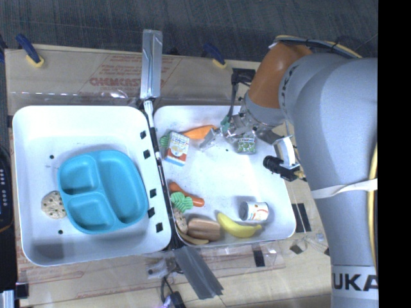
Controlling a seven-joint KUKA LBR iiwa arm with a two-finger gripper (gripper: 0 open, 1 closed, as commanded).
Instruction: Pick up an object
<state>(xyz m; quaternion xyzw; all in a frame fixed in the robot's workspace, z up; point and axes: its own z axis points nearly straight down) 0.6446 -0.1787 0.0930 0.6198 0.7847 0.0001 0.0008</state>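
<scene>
The grey arm (334,140) fills the right side and bends down into the right bin (218,172), where its gripper (232,132) sits low near the far wall; whether it is open, closed or holding anything cannot be told from here. Far to the gripper's left, in the left bin (32,172), lies a blue tray (101,190) with a cookie (54,205) at its outer edge. Just left of the gripper lie a carrot (199,133) and a small carton (177,148), while nearer the camera sit a banana (237,226), a can (255,211), a hot dog (202,228) and a second carrot (186,199).
</scene>
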